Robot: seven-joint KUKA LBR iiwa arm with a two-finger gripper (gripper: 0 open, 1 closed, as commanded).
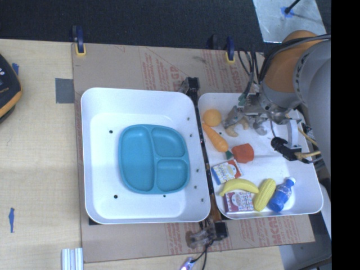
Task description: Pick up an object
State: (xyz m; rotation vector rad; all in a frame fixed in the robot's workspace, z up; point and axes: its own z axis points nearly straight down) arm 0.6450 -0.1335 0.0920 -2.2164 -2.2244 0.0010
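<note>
The right bin (304, 207) holds several small items: an orange ball (212, 117), a carrot (216, 139), a red block (243, 153), a small snack packet (225, 171), a banana (238, 186), a red-and-white pouch (240, 201), a corn cob (265, 194) and a blue bottle (280, 195). My gripper (235, 124) hangs over the upper part of this bin, just right of the orange ball and above the red block. Its fingers are spread apart, with nothing between them.
The left bin (95, 201) holds a blue divided plate (154, 158). Clamps stand at the bench's back edge (79, 40) and between the bins (191, 85). The arm's grey body and orange band (292, 61) cover the right bin's far right corner.
</note>
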